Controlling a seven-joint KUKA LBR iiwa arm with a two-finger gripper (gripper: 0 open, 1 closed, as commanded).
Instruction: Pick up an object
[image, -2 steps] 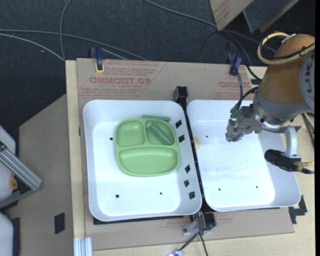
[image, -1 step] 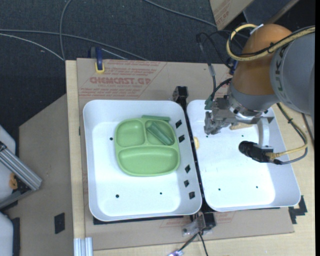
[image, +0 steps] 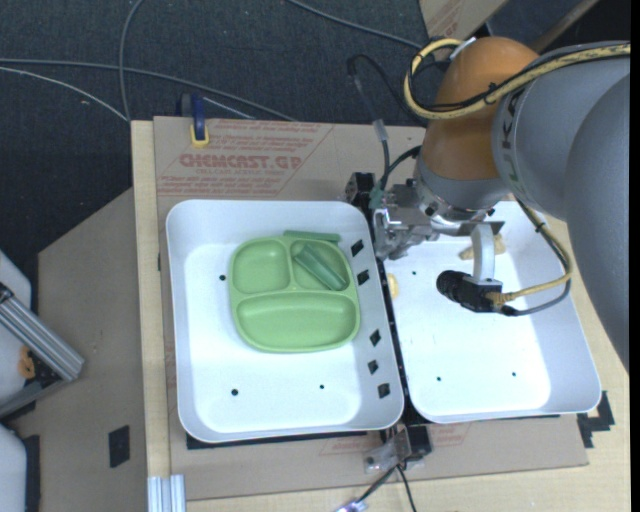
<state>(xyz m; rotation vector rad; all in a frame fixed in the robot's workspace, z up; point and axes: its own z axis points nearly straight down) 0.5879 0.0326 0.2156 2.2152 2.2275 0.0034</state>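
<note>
A green divided plate (image: 293, 297) lies in the left bin (image: 205, 390). A darker green piece (image: 320, 262) rests in the plate's upper right compartment. A small pale yellow object (image: 393, 285) lies at the left edge of the right bin (image: 500, 385), by the divider. My gripper (image: 398, 232) hangs over the far left corner of the right bin, just above that yellow object, under the orange wrist band (image: 470, 90). I see nothing held in it.
The grey arm (image: 575, 120) covers the right bin's far right part. A black fitting with a yellow cable (image: 470, 289) hangs off the wrist over the bin's middle. Cardboard (image: 240, 155) underlies both bins, and a blue clamp (image: 199, 118) sits at its far edge.
</note>
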